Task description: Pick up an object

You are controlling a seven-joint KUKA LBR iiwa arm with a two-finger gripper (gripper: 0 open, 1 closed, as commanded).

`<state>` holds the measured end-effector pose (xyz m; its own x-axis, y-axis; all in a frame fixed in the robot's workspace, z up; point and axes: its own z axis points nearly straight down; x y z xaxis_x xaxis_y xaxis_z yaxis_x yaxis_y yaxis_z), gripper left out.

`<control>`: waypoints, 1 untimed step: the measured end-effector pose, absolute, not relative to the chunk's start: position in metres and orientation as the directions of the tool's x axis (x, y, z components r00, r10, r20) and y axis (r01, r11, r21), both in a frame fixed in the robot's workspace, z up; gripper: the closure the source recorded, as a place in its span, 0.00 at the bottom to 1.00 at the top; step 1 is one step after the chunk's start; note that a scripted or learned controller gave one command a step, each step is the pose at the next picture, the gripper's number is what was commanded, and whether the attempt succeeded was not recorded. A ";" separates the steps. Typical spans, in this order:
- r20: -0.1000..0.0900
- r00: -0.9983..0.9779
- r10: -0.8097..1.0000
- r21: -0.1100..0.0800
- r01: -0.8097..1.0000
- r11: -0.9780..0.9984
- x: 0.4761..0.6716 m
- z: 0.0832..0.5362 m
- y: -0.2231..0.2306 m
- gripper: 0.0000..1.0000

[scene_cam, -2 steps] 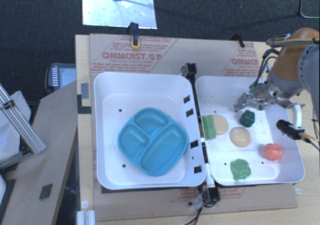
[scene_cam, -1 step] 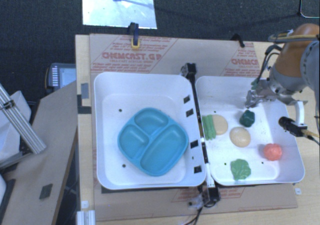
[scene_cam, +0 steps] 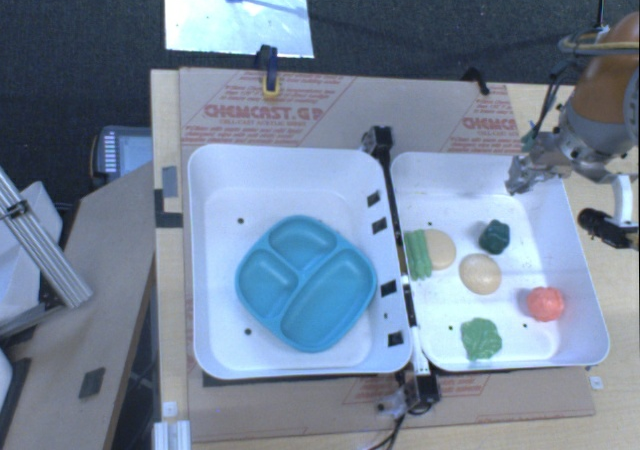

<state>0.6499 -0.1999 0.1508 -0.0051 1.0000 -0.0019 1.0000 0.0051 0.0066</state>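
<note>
Objects lie in right bin (scene_cam: 575, 268); pincer (scene_cam: 522, 178) blurred, arm cropped.

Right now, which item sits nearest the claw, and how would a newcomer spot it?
Look in the right bin, upper half, just below the claw. The dark green lump sits there, darker than the bright green piece near the front.
</note>
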 end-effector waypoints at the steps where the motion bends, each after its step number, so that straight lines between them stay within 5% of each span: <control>1: -0.003 -0.006 1.000 0.010 1.000 0.006 0.661 0.212 -0.198 1.00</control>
